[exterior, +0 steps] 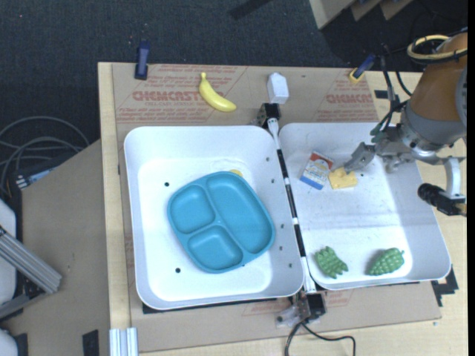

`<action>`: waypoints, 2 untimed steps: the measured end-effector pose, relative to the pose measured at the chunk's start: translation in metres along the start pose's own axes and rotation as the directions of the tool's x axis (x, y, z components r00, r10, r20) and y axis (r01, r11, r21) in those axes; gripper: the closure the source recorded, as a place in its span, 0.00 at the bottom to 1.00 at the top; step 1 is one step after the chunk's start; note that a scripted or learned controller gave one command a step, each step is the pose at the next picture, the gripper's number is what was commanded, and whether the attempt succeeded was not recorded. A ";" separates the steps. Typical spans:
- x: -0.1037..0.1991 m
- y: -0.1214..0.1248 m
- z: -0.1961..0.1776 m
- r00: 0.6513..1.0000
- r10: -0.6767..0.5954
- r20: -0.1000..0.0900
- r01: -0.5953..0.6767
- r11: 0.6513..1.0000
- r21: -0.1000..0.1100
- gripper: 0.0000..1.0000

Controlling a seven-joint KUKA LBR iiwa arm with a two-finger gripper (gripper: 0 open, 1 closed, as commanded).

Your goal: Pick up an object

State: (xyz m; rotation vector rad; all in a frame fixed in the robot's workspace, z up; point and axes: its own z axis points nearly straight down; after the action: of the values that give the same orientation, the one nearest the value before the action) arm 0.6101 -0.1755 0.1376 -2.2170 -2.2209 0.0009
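Note:
My gripper (375, 160) hangs over the back of the right bin (415, 221), at the end of the grey arm with its orange band. It is open, with nothing between its fingers. Its left finger (361, 156) points down at a small yellow block (343, 179) just below and left of it. Next to that block lies a small red, white and blue packet (316, 170). Two green knobbly toys (330, 262) (386, 261) rest near the front wall of the same bin.
The left bin (148, 169) holds a blue divided plate (219, 221) with a bit of yellow (235, 173) peeking out behind it. A toy banana (215, 95), a white piece (277, 87) and a blue piece (142, 59) lie on the bench behind the bins.

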 end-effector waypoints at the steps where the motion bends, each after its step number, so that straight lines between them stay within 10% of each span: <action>1: 0.045 -0.015 0.053 1.000 0.001 0.000 -0.001 1.000 0.000 0.00; 2: 0.060 0.028 0.053 1.000 0.001 0.002 -0.001 1.000 -0.004 0.00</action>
State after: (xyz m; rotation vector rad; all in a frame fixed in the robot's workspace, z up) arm 0.6381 -0.1151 0.0850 -2.2208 -2.2234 -0.0014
